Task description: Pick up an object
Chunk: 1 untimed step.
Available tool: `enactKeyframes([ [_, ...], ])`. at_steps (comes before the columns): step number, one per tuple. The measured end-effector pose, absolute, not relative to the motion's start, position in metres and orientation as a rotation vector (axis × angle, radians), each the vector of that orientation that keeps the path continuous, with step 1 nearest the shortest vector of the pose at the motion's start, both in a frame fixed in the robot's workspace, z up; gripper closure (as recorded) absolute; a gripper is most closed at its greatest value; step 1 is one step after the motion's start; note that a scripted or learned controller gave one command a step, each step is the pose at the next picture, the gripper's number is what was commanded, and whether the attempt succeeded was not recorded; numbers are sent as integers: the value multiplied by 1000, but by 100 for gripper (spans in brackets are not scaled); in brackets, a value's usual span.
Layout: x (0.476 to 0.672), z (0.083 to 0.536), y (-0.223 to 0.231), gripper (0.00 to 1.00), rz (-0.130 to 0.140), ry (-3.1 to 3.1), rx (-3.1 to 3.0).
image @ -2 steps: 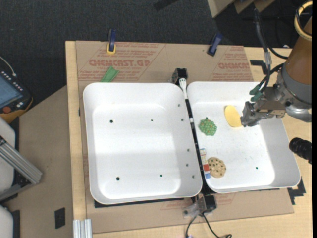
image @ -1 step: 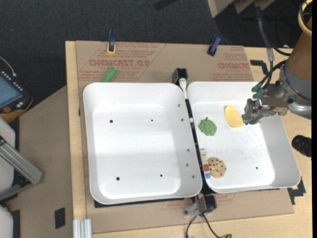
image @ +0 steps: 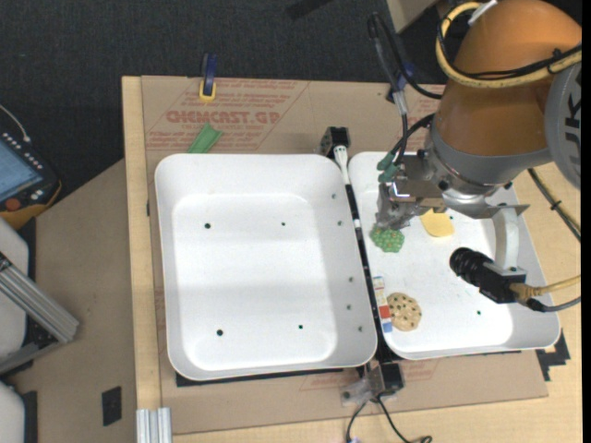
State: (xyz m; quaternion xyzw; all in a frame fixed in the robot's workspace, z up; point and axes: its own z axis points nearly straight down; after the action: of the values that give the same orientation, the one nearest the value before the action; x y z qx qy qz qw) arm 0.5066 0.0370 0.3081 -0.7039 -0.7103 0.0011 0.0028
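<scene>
Green toy (image: 389, 239) sits in the right bin (image: 462, 335), close to the divider, and the claw (image: 395, 218) is parked right on top of it, presumably lining up a grab. Honestly can't tell whether it's gripping yet. Cookie (image: 403, 310) and yellow piece (image: 438, 223) lie nearby, so space is tight.

Bright even overhead light, soft shadow across the left bin (image: 185, 192), mild glare on white plastic, sharp focus

Dark speckled carpet floor (image: 92, 26) behind and left. Brown cardboard sheet (image: 249, 109) with red print over tabletop (image: 92, 275). Blue clamp (image: 209, 72) at rear edge. Aluminium extrusion (image: 32, 298) lower left. Even overhead light.
</scene>
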Motion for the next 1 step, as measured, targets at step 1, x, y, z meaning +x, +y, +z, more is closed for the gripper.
enactKeyframes([
  [1,487,304,-26,100,5,-2213,-2227],
])
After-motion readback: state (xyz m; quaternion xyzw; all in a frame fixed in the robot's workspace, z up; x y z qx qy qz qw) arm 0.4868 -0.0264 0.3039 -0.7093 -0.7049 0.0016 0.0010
